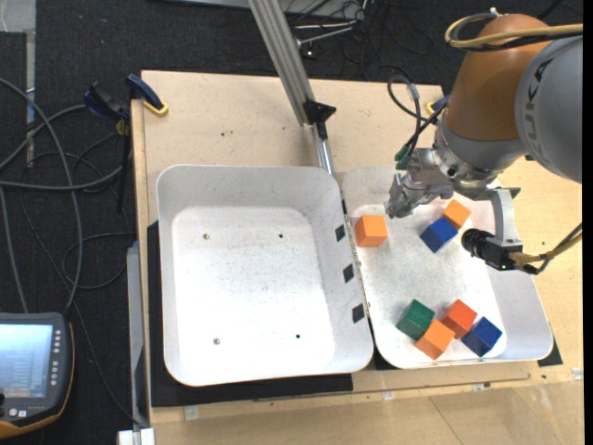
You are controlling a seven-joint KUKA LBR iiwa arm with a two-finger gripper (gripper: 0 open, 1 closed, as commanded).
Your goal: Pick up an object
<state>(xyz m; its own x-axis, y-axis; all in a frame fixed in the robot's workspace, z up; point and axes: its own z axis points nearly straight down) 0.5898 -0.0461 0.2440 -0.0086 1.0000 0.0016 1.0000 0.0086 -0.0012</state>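
Note:
In the right bin [519,336] an orange cube [372,230] lies near the left wall. My gripper [400,204] hangs just to its upper right, a little apart from it, with nothing visibly between the fingers. A blue cube [438,235] and an orange block [456,213] lie right of the gripper, partly under the arm. At the bin's front sits a cluster: a green cube [416,319], two orange cubes [458,317] [435,339] and a blue cube [481,336].
The left bin [185,193] stands beside the right one, sharing a raised rim with black clips [348,272]. A metal pole [283,49] slants in from the top. A black camera unit [488,247] juts from the wrist.

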